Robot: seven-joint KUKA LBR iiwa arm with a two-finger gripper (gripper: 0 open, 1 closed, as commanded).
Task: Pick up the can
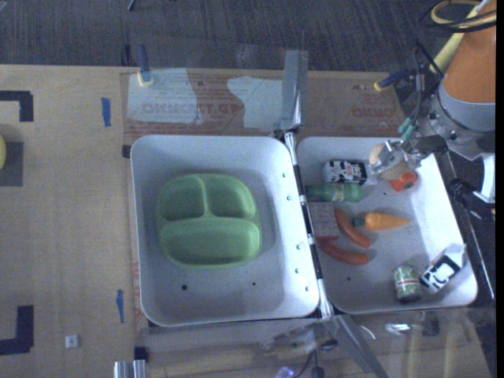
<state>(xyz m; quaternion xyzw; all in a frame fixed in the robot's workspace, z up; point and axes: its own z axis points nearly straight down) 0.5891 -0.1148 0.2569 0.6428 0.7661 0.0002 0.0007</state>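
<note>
A: The can [406,283] — where does it sit?

B: In the right bin [461,235], at the near edge, lying apart from the gripper. A small black-and-white carton [442,271] lies just beside it, toward the near right corner.

A: And further in?

B: Two reddish sausages [350,241] lie near the bin's middle, one nearer, one a little beyond. A toy carrot [380,221] rests just past them, pointing right. A flat speckled card [321,220] lies against the left wall. Beyond that a green bottle [337,193] lies on its side, and a cow-patterned box [345,170] sits behind it.

A: The left bin [157,290]?

B: It holds a green divided plate [209,219].

A: The arm?

B: The gripper [391,162] hangs over the far right part of the right bin, just above a small orange thing [403,181]. Whether its fingers are spread or pressed together, I cannot tell. The can stays well apart, untouched at the near side.
</note>
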